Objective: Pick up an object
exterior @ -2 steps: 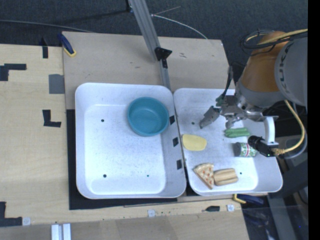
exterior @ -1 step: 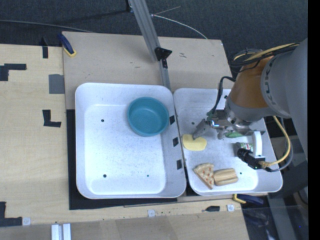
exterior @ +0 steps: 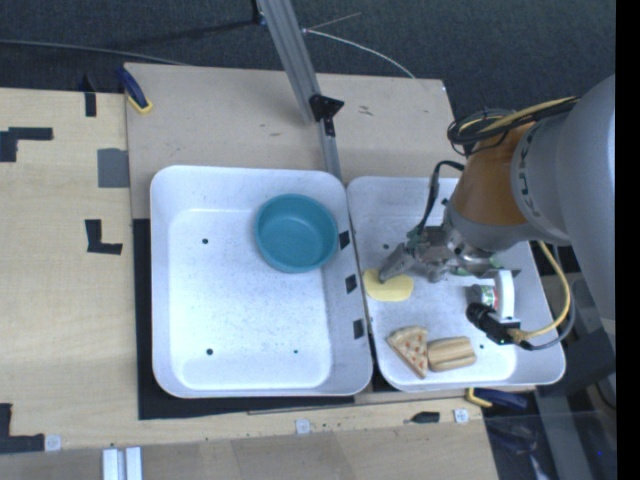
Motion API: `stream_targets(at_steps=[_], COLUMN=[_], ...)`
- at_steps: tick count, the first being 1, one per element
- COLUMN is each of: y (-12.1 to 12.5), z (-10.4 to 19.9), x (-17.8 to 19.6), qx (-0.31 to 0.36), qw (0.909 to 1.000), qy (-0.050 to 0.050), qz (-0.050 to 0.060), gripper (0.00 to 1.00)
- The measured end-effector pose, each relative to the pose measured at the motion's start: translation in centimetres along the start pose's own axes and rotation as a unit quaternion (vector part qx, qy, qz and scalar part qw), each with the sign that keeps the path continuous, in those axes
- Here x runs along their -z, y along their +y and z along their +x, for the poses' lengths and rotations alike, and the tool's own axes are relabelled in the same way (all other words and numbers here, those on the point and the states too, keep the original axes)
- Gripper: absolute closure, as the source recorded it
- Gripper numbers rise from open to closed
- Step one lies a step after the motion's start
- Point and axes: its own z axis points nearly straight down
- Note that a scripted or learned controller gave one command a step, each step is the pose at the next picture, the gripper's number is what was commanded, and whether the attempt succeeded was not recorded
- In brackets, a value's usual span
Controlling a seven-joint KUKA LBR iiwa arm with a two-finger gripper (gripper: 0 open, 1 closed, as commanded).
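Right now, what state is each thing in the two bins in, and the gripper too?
Blue bowl: upright, open side up, in the left bin, near its top right corner.
Yellow piece: lying flat in the right bin, by its left wall, right at the gripper.
Pizza slice: lying flat, near the front of the right bin.
Tan bread roll: lying on its side, against the pizza slice.
Gripper: low over the yellow piece; grasp cannot be told.
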Motion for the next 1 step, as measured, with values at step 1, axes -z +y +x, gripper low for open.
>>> stream_targets(at_steps=[1], y=[0.14], z=[0.1], x=[1.08], qx=[0.001], qw=[1.0], qy=[0.0], qz=[-0.003], gripper=[1.0])
